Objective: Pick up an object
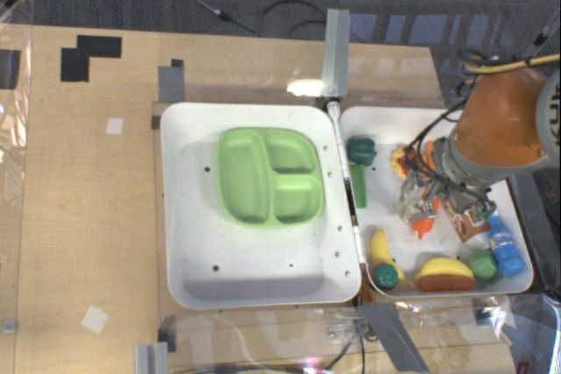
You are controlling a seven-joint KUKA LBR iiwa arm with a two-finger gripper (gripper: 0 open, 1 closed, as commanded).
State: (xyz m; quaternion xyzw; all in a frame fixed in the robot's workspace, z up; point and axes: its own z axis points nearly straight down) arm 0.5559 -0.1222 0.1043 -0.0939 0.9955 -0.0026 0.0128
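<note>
We are seeing a hot dog (445, 274) and a banana (380, 247) lying along the near edge of the right bin (379, 190). Just behind, our gripper (422, 210) is hanging low over an orange piece (422, 228); whether it is clenched we cannot tell. A green tray (267, 176) is sitting in the left bin (188, 188).

The wooden bench (79, 215) carries two white bins side by side: left bin (188, 188), right bin (381, 188).

Green divided plate (267, 176); white bins (188, 276); yellow banana (379, 246); blue bottle (505, 246); orange arm band (498, 120).
</note>
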